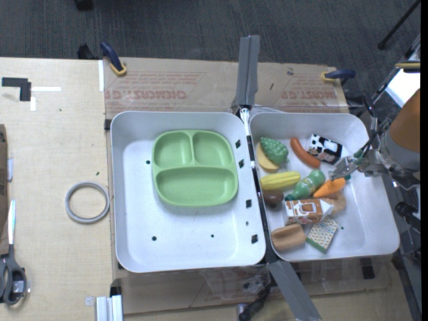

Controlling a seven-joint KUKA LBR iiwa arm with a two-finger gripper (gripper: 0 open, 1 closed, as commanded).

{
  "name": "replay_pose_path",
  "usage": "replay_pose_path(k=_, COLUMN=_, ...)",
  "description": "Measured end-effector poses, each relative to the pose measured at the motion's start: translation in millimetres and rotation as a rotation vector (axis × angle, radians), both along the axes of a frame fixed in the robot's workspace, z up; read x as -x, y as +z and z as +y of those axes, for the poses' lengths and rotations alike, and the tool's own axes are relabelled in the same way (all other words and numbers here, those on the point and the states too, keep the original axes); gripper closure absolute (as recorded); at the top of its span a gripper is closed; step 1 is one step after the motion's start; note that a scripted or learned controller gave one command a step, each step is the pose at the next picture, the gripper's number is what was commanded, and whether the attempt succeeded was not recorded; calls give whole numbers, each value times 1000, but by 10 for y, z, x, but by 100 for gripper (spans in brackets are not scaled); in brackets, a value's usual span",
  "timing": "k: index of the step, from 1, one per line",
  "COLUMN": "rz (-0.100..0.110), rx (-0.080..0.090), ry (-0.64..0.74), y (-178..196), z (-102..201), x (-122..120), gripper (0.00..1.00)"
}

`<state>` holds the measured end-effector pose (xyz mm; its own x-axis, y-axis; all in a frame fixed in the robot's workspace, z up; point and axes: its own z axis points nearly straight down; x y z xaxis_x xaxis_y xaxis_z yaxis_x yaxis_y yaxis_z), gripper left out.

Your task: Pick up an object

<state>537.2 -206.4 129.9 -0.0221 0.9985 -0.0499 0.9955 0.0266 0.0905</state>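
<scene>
The arm comes in at 3 o'clock, and its gripper (349, 167) hangs over the right bin (374, 243), just beside the toy carrot (329, 188) at the pile's 3 o'clock side. Whether the pincer is released or clenched I cannot tell; the tips are too small and cluttered to read. The step in hand looks like the approach to a grasp, with nothing lifted yet.

The likely target is the carrot, a smooth orange plastic cone lying flat, touching the green bottle-shaped piece (306, 183) at its 9 o'clock. The next move probably calls for a descent that straddles the carrot's narrow width without nudging its neighbours.

The rest of the pile is glossy moulded plastic too: a ribbed yellow corn cob (280, 179), a red sausage (305, 152) at 12 o'clock, a black-and-white cow (324, 148), a small printed carton (307, 210), a rounded hot dog bun (288, 236) at 6 o'clock.

The left bin (134, 246) holds 1 matte green plate (195, 168) with 3 compartments.
</scene>
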Motion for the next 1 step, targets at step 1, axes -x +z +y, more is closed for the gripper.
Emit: replay_pose_path(k=1, rz=16, rx=-7, ry=78, y=-2, z=-92, x=7, gripper=0)
